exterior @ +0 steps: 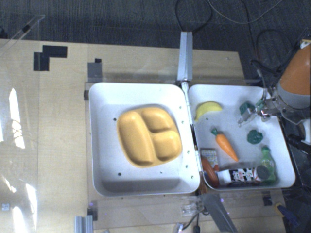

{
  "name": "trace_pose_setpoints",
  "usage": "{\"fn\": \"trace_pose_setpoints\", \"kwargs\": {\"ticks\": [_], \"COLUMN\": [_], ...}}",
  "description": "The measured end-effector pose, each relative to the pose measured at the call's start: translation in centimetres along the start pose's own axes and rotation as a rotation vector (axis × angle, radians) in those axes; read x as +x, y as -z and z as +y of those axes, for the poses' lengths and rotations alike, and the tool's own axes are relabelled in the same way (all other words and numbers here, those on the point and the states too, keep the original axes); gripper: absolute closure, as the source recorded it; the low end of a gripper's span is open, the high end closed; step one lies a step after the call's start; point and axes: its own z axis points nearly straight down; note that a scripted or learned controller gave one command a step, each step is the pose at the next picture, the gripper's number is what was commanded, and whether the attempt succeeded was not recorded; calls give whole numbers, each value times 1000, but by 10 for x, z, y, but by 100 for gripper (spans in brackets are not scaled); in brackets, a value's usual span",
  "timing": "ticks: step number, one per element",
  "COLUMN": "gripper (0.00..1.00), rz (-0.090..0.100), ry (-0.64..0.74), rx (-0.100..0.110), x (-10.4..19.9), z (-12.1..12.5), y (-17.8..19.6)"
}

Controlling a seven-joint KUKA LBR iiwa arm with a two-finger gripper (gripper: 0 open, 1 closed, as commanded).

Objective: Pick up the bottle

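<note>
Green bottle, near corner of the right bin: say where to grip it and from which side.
Grip the green bottle across its body, below the neck, coming straight down from above. It seems to lie flat with its neck toward the bin's far side, close to the right wall, with the black-and-white carton at its base, so side approaches look blocked.

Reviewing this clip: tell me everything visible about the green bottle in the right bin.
The green bottle lies in the near right corner of the right bin, its narrow neck pointing away from the camera and its wider, darker base toward the near wall. It looks like translucent green plastic, and it appears intact. A black-and-white printed carton lies along the near wall beside its base, close enough that they seem to touch. The tool is apart from it, near the bin's far side.
</note>
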Motion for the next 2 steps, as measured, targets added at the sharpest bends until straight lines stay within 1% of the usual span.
{"fn": "trace_pose_setpoints", "kwargs": {"ticks": [1,2], "gripper": [0,100], "rz": [1,-5], "ry": [95,101], "rx": [1,-8], "x": [-8,-8], "z": [59,62], "y": [-38,-24]}}
